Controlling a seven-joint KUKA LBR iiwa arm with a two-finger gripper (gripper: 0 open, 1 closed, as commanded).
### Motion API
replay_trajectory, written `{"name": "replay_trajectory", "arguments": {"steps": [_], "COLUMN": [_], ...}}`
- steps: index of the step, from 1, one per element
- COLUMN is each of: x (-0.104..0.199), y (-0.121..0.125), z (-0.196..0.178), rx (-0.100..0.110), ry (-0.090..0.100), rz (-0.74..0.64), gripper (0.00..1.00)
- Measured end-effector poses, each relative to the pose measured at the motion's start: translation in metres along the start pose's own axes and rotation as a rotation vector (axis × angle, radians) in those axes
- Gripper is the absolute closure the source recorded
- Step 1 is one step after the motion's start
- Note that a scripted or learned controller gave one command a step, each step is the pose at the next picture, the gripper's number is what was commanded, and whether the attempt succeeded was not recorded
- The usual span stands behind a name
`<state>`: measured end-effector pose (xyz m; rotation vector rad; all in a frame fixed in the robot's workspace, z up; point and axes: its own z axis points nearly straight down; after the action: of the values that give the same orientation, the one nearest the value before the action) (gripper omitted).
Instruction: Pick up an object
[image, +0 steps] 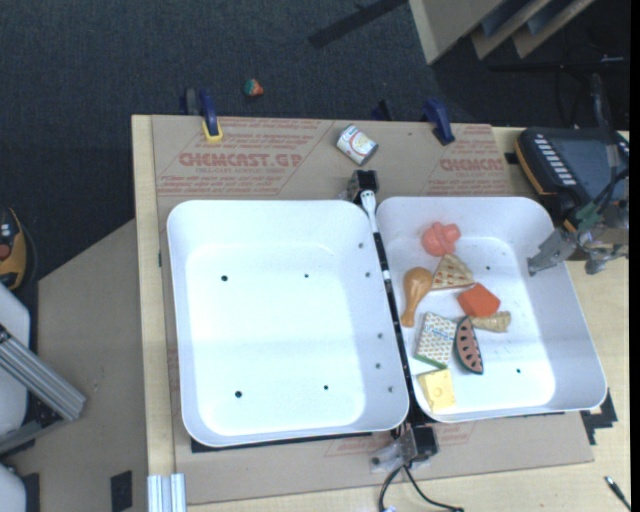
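Nearest the camera, cables and a small connector (412, 450) hang off the front edge of the tabletop (260, 160), just below the seam between the two bins. Left bin (200, 230) carries nothing to grab; all candidates sit in the right bin (570, 340), clustered toward its left half.

Yellow cheese block (437, 389) at the front, watermelon slice (469, 346) and a patterned grey-green wedge (434, 338) touching side by side above it, red block (480, 300), a tan waffle-like triangle (452, 271), a chicken drumstick (415, 292) by the left wall, a pink lumpy piece (440, 238) at the back, a small beige piece (493, 322) beside the red block.

Claw (545, 262) sits at the right bin's right rim, well apart from the cluster, nothing between its tips; whether it's spread wide or closed — cannot tell, too small and blurred.

Judgement: these look like toy food, likely light, stiff plastic or rubber, not fragile, somewhat slippery on the smooth bin floor. The pink piece stands most apart, so easiest to take across its middle. Red block looks boxy with flat sides, good for a pinch. Flat wedges lie low and may skid or slip out. Drumstick: grab the narrow shaft, though the wall crowds it
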<state>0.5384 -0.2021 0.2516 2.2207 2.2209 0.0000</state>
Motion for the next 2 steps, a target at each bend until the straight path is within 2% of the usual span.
{"name": "replay_trajectory", "arguments": {"steps": [1, 2], "x": [0.043, 0.082], "y": [0.053, 0.022], "z": [0.124, 0.17], "rx": [0.009, 0.007], "ry": [0.005, 0.004], "rz": [-0.006, -0.002], "gripper": [0.0, 0.0]}}
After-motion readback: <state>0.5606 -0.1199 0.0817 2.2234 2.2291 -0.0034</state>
